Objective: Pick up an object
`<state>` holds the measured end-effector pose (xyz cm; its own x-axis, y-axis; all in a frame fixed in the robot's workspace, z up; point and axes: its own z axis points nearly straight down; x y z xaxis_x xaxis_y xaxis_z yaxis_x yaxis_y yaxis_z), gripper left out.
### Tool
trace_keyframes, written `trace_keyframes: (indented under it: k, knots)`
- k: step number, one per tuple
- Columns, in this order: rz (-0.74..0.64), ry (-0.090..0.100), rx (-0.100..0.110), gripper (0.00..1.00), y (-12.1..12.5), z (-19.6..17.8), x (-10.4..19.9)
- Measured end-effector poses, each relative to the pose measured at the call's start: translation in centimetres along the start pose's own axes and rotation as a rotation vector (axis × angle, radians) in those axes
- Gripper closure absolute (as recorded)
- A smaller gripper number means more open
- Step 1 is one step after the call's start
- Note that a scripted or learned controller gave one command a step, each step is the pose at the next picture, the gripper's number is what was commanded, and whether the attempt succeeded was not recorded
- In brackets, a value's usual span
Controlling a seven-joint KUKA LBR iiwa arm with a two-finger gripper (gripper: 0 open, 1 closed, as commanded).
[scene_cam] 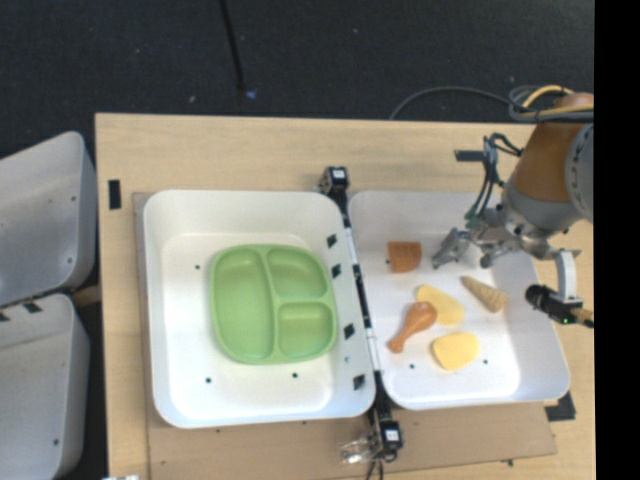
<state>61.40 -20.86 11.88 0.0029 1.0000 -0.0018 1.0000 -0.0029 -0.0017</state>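
**Technician:** Dark floor surrounds a light wooden bench (250, 153), which bears two shallow white bins side by side. Take the hinge strip (352, 288) between the bins as your reference.

**Operator:** What lies left of it?

**Technician:** You see the left bin (170, 368), and in it a green divided plate (272, 303) with three compartments, lying flat near the bin's middle.

**Operator:** And to the right?

**Technician:** You see the right bin (540, 368) with five food-shaped items. Nearest the strip is a brown block (404, 257). Further from the strip and lower in view lies an orange drumstick (412, 326), its thick end touching a pale yellow piece (442, 304). Below those sits a yellow wedge (455, 351), apart from them. Farthest from the strip is a tan cone (484, 293), lying on its side.

**Operator:** Where is the gripper?

**Technician:** You find the gripper (470, 248) over the right bin, beyond the brown block as seen from the strip and just above the cone in view. The grey arm with its orange band (545, 163) reaches in from the right. The two fingers stand spread apart with nothing between them. No item is lifted; all five rest on the bin floor.
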Motion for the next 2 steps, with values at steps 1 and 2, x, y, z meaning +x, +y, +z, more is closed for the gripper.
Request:
trace_keyframes:
  k: [1, 2]
  knots:
    - [0.001, -0.002, -0.006, 1.0, 0.1, -1.4, -0.1]
    - [0.002, -0.001, -0.007, 1.0, -0.2, -7.5, -0.9]
